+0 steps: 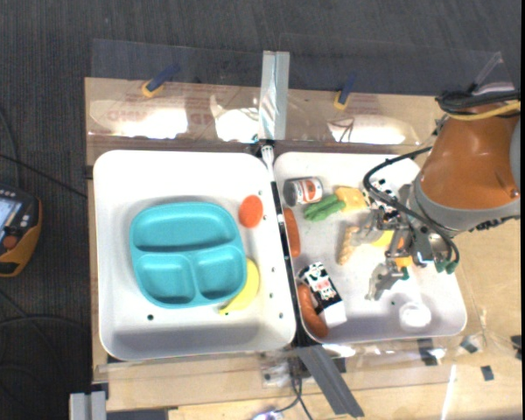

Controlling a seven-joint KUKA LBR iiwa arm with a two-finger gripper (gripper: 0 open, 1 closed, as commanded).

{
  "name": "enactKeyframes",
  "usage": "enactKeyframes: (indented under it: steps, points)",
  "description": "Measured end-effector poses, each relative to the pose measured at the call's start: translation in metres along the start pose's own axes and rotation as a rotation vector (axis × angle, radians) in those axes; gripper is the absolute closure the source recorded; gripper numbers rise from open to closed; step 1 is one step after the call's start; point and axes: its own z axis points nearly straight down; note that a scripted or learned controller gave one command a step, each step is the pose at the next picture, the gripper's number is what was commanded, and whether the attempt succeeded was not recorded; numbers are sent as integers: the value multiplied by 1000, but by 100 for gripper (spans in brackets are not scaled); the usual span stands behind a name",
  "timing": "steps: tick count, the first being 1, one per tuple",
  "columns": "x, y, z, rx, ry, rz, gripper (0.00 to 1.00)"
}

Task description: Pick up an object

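White plastic forms both shallow bins on the counter [105,94]. The left bin [114,322] carries a teal divided tray [188,252], a yellow banana [243,294] at the tray's near right corner, and an orange ball [251,210] just off its far right corner.

The right bin [437,322] holds the loose items. A small can [303,191] lies on its side at the far left, long axis running left to right. Just beside it a green pepper-like piece [322,208] points left and slightly near. A black-and-white carton [322,294] lies flat at the near left, long axis running from far left to near right. A tan piece [348,245] lies mid-bin, and a white round piece [413,313] sits at the near right.

The grey arm with orange band [468,169] reaches in from the right. The tool [383,283] hangs low over the middle of the right bin, fingers [376,289] pointing near and left; nothing is seen between them. How far they are spread cannot be told.
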Motion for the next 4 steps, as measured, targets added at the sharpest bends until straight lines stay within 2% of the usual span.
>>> enactKeyframes:
  steps: [1, 2, 3, 4]
  points:
    - [-23, -30, 78, 5, -19, 65, 0]
    - [-120, 6, 93, 1, -18, 122, 0]
    - [-66, -37, 93, 3, -14, 107, 0]
    - [-68, -37, 84, 6, -17, 105, 100]
